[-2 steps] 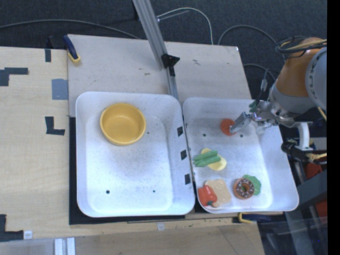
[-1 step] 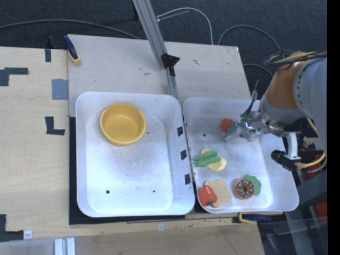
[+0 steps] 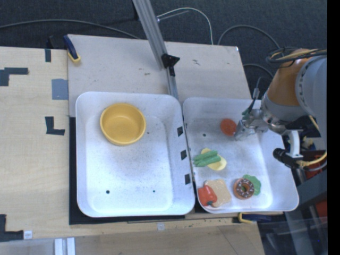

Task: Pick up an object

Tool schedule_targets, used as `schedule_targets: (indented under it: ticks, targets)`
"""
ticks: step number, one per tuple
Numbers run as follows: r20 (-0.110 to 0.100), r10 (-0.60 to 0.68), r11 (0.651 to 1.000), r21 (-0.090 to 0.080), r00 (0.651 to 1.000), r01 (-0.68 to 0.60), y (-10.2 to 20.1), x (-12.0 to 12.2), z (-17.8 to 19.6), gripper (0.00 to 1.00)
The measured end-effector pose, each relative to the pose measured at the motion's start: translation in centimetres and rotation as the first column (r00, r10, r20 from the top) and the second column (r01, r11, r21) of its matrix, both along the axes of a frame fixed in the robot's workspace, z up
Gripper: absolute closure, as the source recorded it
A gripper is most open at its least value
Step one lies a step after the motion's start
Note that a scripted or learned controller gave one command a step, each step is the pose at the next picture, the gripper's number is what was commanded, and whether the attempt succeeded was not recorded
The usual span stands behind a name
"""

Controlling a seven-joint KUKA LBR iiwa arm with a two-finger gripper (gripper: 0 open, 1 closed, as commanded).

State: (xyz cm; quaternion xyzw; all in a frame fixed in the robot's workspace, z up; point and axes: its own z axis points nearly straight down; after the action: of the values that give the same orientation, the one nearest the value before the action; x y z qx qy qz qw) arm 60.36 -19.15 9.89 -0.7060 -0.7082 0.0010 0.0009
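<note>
Whether the grey two-finger tool (image 3: 242, 131) is open or closed cannot be told; it hangs low in the right-hand white bin (image 3: 276, 195), just beside a small round orange-red ball (image 3: 228, 126), which lies at its left on the bin floor.

Arm (image 3: 297, 92): 1 unit, entering from the right. Housing is rounded and bulbous, light grey, with 1 broad orange band (image 3: 284, 84) wrapping the segment above the wrist. Below the band, a grey collar narrows toward the tool end. Gripper (image 3: 243, 130): small, metallic grey, angular body; detail too fine to resolve. A dark vertical stub or cable sits at the wrist's upper edge. On the lower right side, a black bracket-like fitting carries white and orange-yellow parts, partly blurred.
</note>
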Motion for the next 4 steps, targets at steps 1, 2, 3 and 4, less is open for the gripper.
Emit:
schedule_targets:
  ticks: [1, 2, 3, 4]
  targets:
    - [0.006, -0.001, 1.000, -0.001, 1.000, 0.001, 0.3, 1.0, 5.0, 1.00]
    - [0.006, -0.001, 1.000, 0.000, 1.000, 0.001, 0.8, 1.2, 9.4, 1.00]
    - [0.009, -0.002, 1.000, -0.002, 1.000, 0.002, 0.2, 1.7, 15.4, 1.00]
    - [0.000, 0.002, 1.000, 0.001, 1.000, -0.002, 5.9, 0.4, 14.1, 1.00]
